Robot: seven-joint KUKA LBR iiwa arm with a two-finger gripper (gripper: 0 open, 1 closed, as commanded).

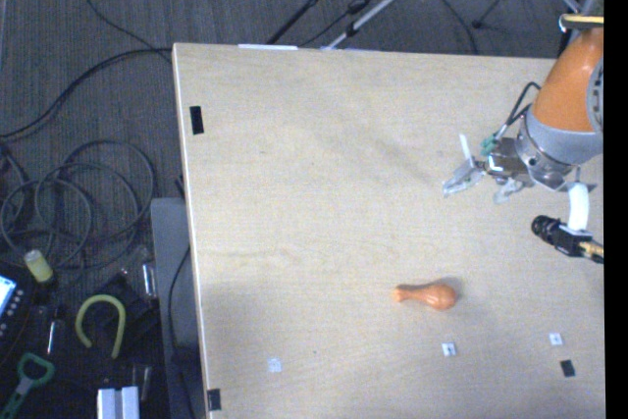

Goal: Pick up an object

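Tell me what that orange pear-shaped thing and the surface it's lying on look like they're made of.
Orange object: probably soft plastic or rubber, going by its smooth, even colour and rounded bulb tapering to a neck; too small to be sure. Tabletop: looks like pale plywood or laminated board, matte, with faint grain streaks and no glare.

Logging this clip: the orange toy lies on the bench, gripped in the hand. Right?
Not gripped. The camera view shows the orange toy lying alone on the bench, apart from the hand, which hangs above and to the toy's right.
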